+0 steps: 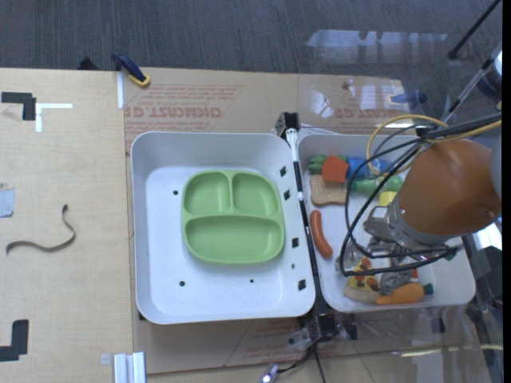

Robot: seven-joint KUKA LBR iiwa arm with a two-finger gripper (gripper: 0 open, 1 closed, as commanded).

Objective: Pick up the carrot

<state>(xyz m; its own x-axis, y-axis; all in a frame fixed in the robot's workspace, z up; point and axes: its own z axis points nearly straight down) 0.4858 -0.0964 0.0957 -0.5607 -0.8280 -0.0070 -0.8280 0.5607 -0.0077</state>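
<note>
The carrot (401,294), a long orange piece with a small green end on its right, lies by the front wall of the right bin (457,287). A pizza slice (361,282) lies against its left end. The arm's orange band and grey wrist hang over the middle of that bin. The gripper (389,255) points down under them, just above and behind the carrot and the pizza slice. Black and yellow cables loop around the wrist and hide much of it.
A red sausage (321,234), a bread slice (326,191), a red-orange piece with a green leaf (334,168) and green, yellow and blue toys fill the right bin's back left. In the left bin (152,238) sits a green divided plate (233,217).
</note>
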